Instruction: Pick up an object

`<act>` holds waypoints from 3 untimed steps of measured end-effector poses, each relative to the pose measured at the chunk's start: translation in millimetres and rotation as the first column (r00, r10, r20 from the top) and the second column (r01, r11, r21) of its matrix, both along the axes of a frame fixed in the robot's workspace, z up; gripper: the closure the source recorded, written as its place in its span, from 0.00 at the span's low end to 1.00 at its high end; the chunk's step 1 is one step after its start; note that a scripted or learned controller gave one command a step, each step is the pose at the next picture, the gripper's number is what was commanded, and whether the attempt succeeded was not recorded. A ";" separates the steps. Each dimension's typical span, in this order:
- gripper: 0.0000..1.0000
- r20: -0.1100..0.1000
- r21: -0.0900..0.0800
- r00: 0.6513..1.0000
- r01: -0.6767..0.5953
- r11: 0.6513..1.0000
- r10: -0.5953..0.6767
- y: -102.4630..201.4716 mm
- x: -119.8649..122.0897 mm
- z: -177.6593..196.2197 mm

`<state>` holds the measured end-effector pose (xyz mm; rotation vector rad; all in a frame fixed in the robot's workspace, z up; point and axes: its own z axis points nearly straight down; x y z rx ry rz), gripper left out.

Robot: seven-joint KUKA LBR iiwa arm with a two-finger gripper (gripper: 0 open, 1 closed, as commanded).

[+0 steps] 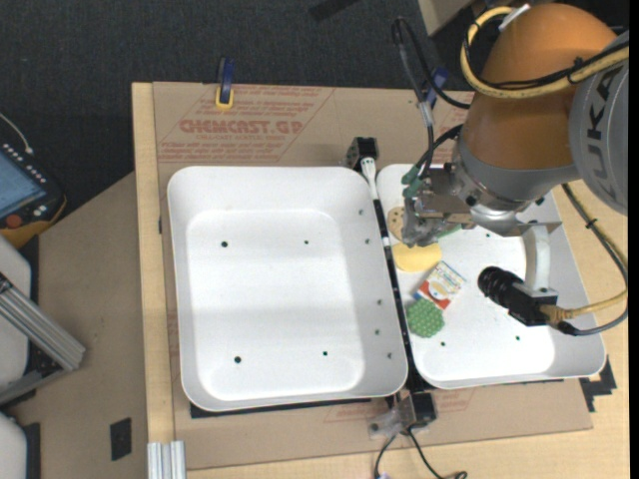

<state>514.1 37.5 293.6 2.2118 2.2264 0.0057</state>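
My gripper (417, 233) hangs low over the left part of the right bin (499, 362), just above a pale yellow object (415, 257). A tan round piece (397, 220) peeks out at the gripper's left side. Right below the yellow object lies a small red, white and blue packet (440, 285), and a green dotted disc (427, 319) lies in front of that. The wrist hides the tips of the gripper.
The left bin (190, 267) stands beside the right one, their rims meeting along a black divider strip (384, 257). Both rest on a cardboard sheet (250, 118). A blue clip (226, 83) sits at the cardboard's far edge.
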 end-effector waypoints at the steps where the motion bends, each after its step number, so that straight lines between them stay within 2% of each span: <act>1: 1.00 0.001 0.001 1.000 0.001 1.000 -0.001 46.8 24.5 37.1; 2: 1.00 -0.011 -0.001 1.000 0.012 1.000 -0.012 0.7 -18.1 10.5; 3: 1.00 0.005 0.002 1.000 0.001 1.000 -0.001 44.3 -3.8 89.5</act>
